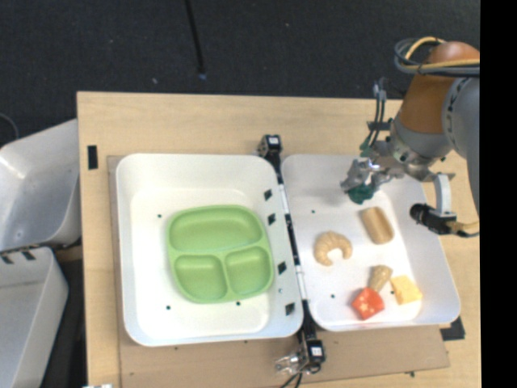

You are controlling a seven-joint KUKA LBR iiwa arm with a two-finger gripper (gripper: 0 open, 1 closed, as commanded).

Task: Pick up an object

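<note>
The right bin holds five small things, none touching the green tray in the other bin: a tan bread roll lying lengthwise, a pale croissant curved beside it, a beige lump, a yellow block and a red cube nearest the front wall

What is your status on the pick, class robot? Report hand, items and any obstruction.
Hand low over the right bin, far end. Bread roll nearest it, croissant beside, neither grasped. Nothing blocking the roll.
</note>
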